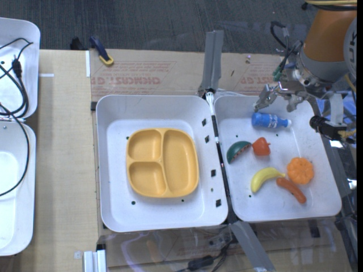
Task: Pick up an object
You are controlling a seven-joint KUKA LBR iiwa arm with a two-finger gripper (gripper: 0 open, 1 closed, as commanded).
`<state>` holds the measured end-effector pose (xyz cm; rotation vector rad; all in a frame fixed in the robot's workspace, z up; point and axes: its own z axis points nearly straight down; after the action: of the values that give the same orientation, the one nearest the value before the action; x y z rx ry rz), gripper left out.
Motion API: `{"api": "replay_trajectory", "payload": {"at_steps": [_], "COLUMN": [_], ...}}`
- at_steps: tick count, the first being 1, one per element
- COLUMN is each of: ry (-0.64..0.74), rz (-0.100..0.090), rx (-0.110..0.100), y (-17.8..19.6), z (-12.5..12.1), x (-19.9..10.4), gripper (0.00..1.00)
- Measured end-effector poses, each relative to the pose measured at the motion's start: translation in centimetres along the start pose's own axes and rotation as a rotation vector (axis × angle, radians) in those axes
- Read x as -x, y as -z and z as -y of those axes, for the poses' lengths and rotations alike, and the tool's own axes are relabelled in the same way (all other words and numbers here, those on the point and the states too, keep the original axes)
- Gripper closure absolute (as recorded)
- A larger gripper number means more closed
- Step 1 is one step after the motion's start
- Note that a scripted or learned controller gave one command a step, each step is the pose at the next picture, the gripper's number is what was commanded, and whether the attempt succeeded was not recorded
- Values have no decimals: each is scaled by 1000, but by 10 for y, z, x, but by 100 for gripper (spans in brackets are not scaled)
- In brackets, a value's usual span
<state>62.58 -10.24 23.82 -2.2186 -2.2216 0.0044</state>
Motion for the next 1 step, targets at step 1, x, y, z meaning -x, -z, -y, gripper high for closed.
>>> {"api": "replay_trajectory", "payload": {"at_steps": [1], "ry": [-5], "rz": [0], "rx": [-1], "y": [-103], "z": [38], "x": [15], "gripper": [0]}}
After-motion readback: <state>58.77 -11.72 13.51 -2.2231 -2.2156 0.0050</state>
